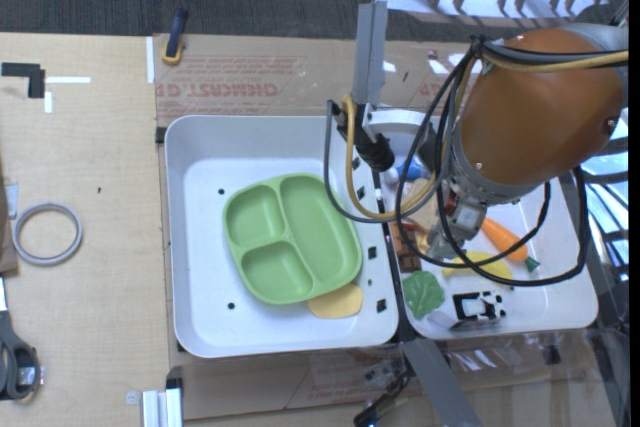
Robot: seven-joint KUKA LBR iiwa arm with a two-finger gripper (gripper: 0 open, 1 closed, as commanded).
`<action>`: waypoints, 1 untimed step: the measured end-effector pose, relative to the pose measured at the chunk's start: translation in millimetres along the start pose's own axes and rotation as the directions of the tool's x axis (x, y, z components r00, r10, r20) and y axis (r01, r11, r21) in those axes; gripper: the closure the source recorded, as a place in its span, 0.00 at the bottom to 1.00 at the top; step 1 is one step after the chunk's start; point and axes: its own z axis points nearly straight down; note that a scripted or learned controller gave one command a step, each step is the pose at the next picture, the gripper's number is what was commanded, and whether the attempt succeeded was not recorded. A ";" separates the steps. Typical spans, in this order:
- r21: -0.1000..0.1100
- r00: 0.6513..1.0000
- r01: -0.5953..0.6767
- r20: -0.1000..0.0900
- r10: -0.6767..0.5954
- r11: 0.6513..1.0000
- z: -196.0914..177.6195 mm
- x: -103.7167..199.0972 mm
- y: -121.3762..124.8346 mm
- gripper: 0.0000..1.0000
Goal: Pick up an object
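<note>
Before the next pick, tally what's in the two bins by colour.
Green: 2, plate, leafy piece
Yellow: 2, disc, banana
Orange: 1, carrot
Blue: 1, item, partly hidden by the arm
Total: 6 that I can make out; the arm covers part of the right bin.

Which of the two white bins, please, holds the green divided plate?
The left bin holds the green plate; the right bin, under the arm, holds small toy foods instead.
</note>
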 end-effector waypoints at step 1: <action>-0.002 0.965 -0.262 0.000 0.262 0.965 49.5 3.0 -4.1 1.00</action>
